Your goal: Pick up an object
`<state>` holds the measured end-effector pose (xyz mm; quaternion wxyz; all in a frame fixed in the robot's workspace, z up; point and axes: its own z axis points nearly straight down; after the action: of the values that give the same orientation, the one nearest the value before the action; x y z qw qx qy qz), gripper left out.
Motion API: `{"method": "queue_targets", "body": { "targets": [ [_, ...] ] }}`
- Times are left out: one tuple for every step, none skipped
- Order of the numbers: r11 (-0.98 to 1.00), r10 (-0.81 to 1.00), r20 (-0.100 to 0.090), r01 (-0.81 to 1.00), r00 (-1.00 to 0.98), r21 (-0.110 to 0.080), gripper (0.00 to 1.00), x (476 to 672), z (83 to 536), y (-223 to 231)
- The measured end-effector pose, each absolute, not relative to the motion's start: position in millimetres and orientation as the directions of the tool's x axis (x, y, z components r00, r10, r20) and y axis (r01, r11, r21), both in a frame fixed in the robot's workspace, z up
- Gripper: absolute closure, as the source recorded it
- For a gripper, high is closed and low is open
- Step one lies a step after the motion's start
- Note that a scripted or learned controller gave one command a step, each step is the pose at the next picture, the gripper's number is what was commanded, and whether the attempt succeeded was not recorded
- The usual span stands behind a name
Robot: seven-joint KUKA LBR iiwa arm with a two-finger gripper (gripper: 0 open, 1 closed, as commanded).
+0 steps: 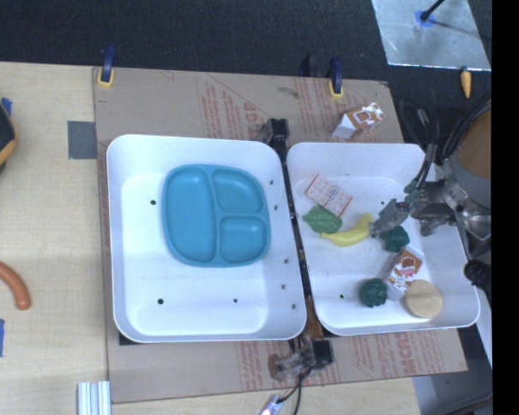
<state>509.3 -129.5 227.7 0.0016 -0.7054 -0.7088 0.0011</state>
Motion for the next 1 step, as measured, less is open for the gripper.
{"method": "queue_targets", "body": {
  "targets": [
    [0.005,1.000,-0.001,1.000,-0.005,-0.004,0.00,475.4,177.1,-164.6]
  ]
}}
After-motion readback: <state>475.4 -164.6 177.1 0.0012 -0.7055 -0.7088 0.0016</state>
